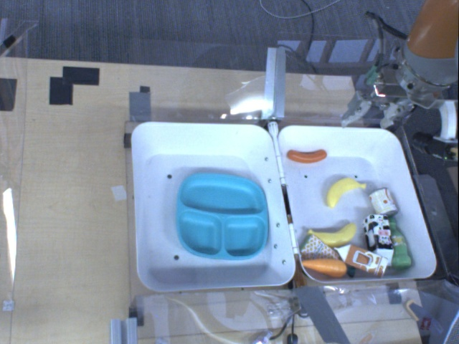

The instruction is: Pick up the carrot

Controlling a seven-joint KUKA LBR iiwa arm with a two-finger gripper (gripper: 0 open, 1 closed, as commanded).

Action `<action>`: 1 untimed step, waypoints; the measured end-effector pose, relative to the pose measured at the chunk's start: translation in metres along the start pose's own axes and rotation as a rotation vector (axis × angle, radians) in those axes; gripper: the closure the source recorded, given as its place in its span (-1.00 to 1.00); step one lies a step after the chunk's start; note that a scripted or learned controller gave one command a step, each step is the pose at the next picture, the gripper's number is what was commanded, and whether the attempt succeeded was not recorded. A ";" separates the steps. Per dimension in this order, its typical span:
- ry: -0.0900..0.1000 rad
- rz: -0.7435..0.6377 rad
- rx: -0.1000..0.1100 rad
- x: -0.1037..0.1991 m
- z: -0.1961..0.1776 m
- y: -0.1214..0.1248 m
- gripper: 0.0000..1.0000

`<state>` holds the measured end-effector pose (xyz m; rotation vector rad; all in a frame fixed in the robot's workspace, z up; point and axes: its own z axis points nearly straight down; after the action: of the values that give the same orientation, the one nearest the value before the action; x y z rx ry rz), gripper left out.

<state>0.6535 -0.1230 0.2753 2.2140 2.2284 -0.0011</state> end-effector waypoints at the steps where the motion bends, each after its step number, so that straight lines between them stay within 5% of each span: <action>1: 0.000 -0.073 0.000 -0.039 0.052 -0.106 -1.00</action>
<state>0.5482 -0.1623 0.2229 2.1311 2.3080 -0.0016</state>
